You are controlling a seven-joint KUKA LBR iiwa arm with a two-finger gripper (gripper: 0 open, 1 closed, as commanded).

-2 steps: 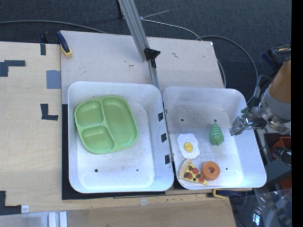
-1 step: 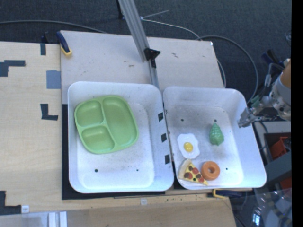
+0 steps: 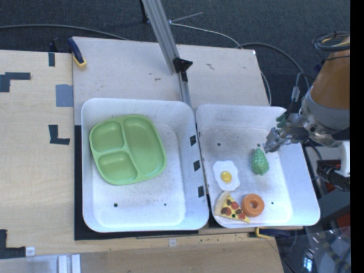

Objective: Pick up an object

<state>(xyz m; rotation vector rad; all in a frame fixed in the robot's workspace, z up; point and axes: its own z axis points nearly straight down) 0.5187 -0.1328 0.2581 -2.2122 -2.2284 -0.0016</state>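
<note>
So the left bin (image 3: 96, 209) has just a green divided tray (image 3: 127, 149) lying flat in it, and the right bin (image 3: 296, 203) has a fried egg (image 3: 226, 175), a pizza slice (image 3: 230, 208) and a donut (image 3: 253, 205) bunched near its front edge, with a green bumpy toy (image 3: 260, 162) a bit further back. My arm comes in from the right with my claw (image 3: 272, 143) sitting just above that green toy. Honestly can't tell how wide it's spread or whether it's touching.
</note>
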